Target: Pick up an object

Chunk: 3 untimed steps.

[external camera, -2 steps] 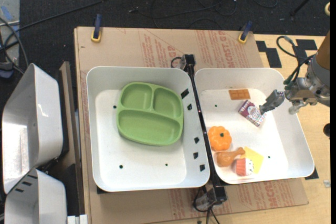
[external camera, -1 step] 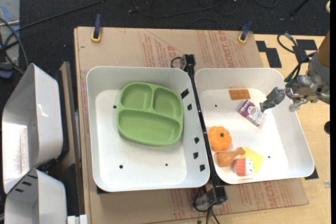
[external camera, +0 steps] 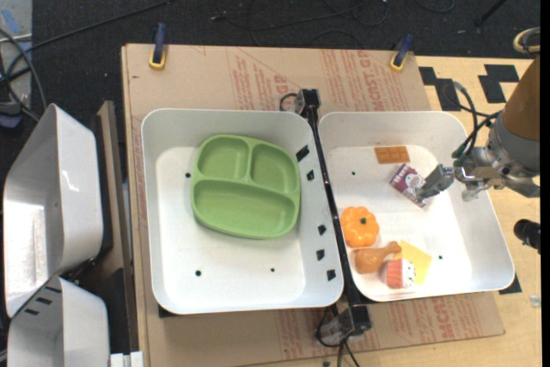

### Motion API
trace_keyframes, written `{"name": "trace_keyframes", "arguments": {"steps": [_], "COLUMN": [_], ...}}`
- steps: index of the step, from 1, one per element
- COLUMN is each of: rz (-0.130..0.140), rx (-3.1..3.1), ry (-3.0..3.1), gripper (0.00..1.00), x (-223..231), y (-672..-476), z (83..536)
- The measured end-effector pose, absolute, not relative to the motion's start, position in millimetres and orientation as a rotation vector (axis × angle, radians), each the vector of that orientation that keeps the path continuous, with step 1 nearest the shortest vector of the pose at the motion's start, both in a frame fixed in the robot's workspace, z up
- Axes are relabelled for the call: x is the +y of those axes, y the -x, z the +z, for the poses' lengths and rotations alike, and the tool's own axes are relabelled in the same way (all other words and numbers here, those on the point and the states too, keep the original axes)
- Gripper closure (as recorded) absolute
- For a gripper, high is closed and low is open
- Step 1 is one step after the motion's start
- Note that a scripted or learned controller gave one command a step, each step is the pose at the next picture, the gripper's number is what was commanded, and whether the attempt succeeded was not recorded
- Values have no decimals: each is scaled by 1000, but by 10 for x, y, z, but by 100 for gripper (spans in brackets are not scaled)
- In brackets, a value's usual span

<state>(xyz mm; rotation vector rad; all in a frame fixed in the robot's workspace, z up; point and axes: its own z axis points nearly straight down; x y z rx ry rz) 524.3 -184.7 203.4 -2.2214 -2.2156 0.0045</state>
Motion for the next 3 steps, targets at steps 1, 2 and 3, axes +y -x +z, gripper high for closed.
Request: {"name": "trace_keyframes", "arguments": {"steps": [1, 2, 3], "rz": [4, 3, -1], "rx": [-2217, -2217, -2218], "ry": [2220, 2221, 2225], "gripper": [0, 0, 100], "x": [-1819, -1811, -1814], "y": [-5291, -5283, -5297], "z": [1410, 891, 1023]}}
